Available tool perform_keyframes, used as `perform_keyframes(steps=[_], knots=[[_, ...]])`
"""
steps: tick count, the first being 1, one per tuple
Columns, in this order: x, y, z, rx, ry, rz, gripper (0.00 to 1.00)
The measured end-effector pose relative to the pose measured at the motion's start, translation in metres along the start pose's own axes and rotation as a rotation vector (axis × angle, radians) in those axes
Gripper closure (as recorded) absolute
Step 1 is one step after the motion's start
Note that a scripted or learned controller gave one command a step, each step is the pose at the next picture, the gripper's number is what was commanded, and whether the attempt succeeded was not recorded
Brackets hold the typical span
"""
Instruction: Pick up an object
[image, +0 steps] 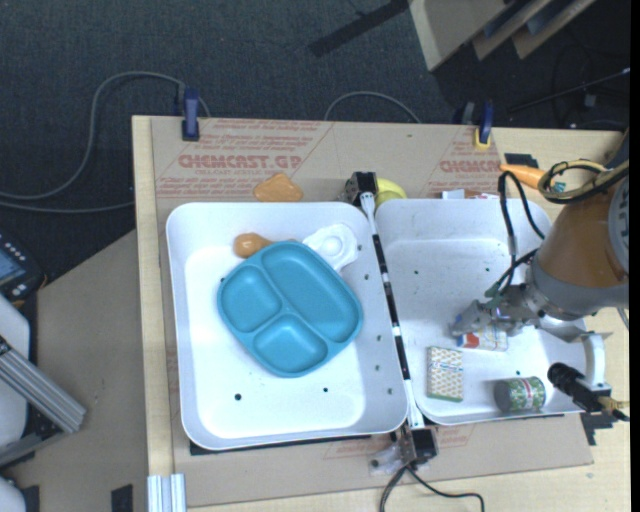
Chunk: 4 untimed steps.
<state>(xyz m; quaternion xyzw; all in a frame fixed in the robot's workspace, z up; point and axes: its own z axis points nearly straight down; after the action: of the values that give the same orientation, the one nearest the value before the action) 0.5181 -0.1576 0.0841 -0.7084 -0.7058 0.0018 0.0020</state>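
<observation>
Gripper hung low in the right bin, at the frame's right, over a small red-and-white item; whether it was apart or together could not be told. Just below lay a patterned packet and a green can on its side. A blue divided tray sat in the left bin.

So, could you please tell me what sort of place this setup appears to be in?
Most likely a robotics lab test bench rather than a kitchen or warehouse. A board is held down by blue clamps, two white bins hold assorted items such as a blue divided plate, and cables trail across dark carpet.
</observation>
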Motion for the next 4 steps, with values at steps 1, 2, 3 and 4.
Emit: perform_keyframes(steps=[1,2,3,4], knots=[[-0.032,0.095,-0.078,-0.021,-0.007,-0.007,0.00],[0.010,0.029,0.003,0.006,0.005,-0.004,0.00],[0.021,-0.009,0.000,0.000,0.002,-0.003,0.00],[-0.052,0.103,-0.150,-0.031,-0.013,-0.005,0.00]])
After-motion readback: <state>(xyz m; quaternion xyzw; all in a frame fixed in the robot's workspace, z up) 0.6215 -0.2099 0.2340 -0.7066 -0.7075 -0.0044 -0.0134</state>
